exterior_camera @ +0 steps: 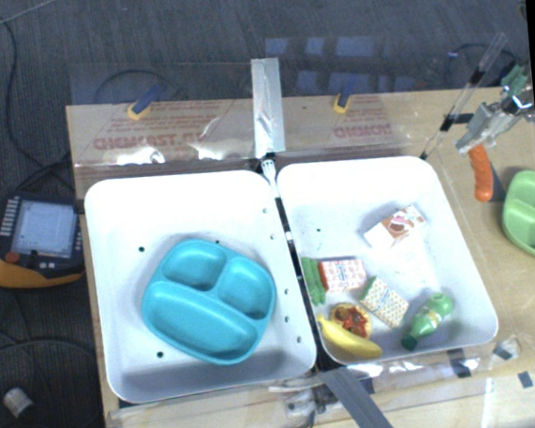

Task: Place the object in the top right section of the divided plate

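A light blue divided plate lies in the left bin, turned at a slant. Its top right section holds nothing, and the same goes for its other two sections. The right bin holds several small things: a white and red carton, a red and white box, a slim green piece, a speckled packet, a banana with a red item on it, and a green bottle.
On the bench right of the bins lie an orange piece and a green dish, with a metal fixture above them. A divider wall separates the two bins. A handheld screen unit sits on the floor at left.
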Controlling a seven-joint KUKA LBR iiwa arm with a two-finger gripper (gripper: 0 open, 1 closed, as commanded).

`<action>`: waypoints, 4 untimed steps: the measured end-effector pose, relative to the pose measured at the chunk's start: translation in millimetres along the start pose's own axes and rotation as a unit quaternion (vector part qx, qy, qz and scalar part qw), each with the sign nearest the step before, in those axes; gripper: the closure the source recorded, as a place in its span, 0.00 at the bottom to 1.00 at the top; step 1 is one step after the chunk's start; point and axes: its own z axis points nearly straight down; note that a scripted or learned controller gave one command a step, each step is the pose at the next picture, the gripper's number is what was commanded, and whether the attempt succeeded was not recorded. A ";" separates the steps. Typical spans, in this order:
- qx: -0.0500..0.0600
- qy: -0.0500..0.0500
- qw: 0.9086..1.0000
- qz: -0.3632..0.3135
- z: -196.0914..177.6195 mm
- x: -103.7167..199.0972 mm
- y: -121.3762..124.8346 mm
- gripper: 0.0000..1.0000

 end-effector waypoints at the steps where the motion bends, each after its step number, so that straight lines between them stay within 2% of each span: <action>1: 0.000 0.002 0.984 -0.181 143.2 -5.7 -67.6 1.00; 2: -0.001 0.000 0.983 -0.186 0.0 -50.7 -72.5 1.00; 3: 0.000 0.001 0.972 -0.234 120.6 -48.9 -77.0 1.00; 4: 0.000 0.002 0.947 -0.321 215.4 -48.2 -77.3 1.00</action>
